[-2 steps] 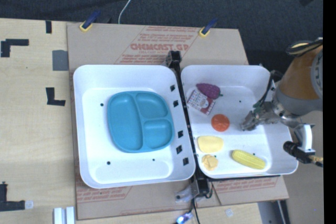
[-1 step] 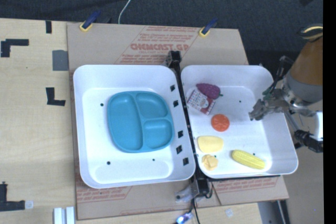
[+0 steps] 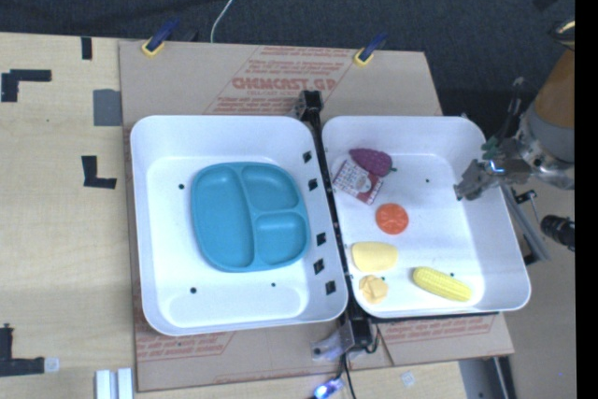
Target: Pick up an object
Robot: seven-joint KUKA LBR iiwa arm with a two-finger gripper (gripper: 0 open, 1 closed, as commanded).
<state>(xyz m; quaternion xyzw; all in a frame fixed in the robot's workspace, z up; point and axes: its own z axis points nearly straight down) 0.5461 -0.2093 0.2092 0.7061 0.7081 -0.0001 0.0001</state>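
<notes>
Gripper point(image 3: 475, 180): over the right bin's far right rim, right of frame centre; whether it is released or clenched, I cannot tell.
Right bin point(image 3: 486, 229): purple toy point(image 3: 372, 160) and small packet point(image 3: 355, 179) at upper left, orange ball point(image 3: 392, 219) in the middle, yellow block point(image 3: 373, 255), corn cob point(image 3: 441, 284) lower down.
Left bin point(image 3: 159, 201): blue divided plate point(image 3: 249, 216) lying flat.

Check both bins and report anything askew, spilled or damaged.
Nothing stands out. The blue divided plate lies flat in the left bin; the toy foods sit loose but intact in the right bin.
</notes>
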